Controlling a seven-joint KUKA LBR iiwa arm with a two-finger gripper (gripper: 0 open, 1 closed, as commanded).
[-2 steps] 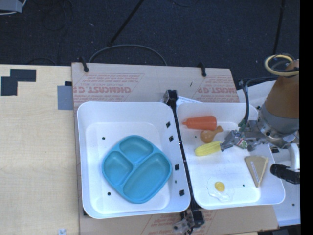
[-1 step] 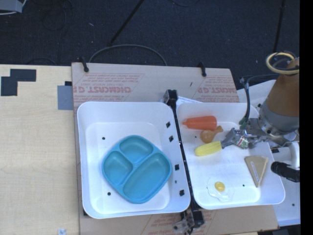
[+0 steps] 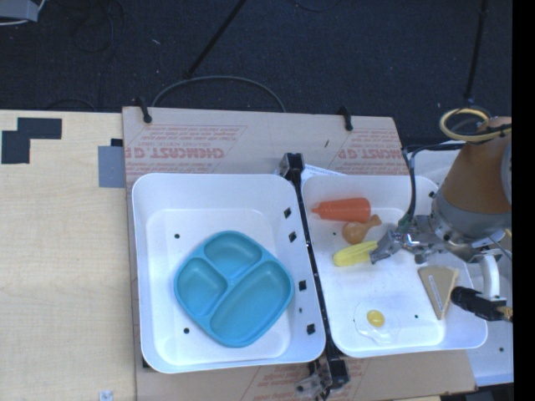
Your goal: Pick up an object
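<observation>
The right bin (image 3: 468, 334) holds several toy foods. An orange carrot (image 3: 341, 210) lies at its back, with a small tan-orange piece (image 3: 356, 231) just in front of it. A yellow banana-like piece (image 3: 354, 255) lies mid-bin. My gripper (image 3: 383, 249) is low in the bin, right at that yellow piece's right end; whether it touches the piece I cannot tell. A fried egg (image 3: 374, 319) lies near the front wall. A tan wedge (image 3: 440, 289) rests at the right, under the wrist.
The left bin (image 3: 155, 224) holds a blue divided plate (image 3: 234, 287). A black divider (image 3: 303, 261) runs between the bins. The grey and orange arm (image 3: 475, 182) reaches in over the right bin's right rim. Cardboard lies under both bins.
</observation>
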